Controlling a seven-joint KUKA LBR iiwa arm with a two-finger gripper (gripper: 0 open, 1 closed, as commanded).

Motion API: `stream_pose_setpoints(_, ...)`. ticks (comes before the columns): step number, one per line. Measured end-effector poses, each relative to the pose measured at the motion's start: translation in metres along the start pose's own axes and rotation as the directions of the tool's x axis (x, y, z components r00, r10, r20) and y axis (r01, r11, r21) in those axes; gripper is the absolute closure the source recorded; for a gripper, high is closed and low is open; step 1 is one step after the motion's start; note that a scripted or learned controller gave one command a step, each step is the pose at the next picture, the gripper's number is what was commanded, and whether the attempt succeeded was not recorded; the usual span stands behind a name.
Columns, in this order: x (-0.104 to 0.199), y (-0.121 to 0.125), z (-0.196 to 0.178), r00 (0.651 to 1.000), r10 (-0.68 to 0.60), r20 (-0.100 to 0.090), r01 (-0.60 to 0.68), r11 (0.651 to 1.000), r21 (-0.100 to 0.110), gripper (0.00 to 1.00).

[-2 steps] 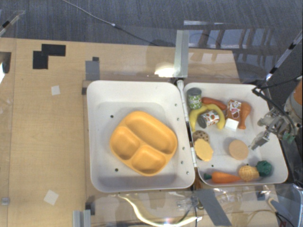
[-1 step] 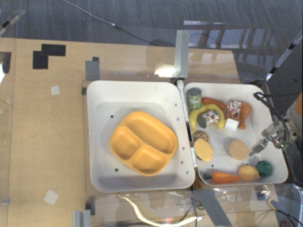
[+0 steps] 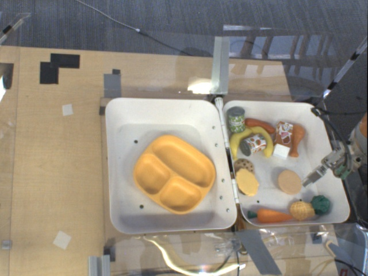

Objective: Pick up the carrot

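The carrot [image 3: 275,215] lay along the near edge of the right bin [image 3: 339,211], just left of a knobbly yellow piece [image 3: 302,210] and a green one [image 3: 321,203]. The gripper [image 3: 315,177] hung over the bin's right side, near a round tan disc [image 3: 289,181], apart from the carrot. Its fingers seemed pressed together, though the view was too small to tell. A yellow divided plate [image 3: 174,173] sat in the left bin [image 3: 121,154].
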State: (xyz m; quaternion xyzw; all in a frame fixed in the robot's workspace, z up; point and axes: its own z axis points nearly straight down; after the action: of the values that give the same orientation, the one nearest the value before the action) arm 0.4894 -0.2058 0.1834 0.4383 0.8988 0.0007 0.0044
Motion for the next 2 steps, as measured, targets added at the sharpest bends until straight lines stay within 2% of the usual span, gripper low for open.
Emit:
stream_pose_setpoints(1, -0.010, 0.015, 0.029, 0.995, 0.096, -0.003, -0.096, 0.995, 0.001, 0.00)
stream_pose_setpoints(2, 0.001, 0.000, 0.032, 0.982, 0.190, -0.004, -0.190, 0.982, 0.002, 0.00)
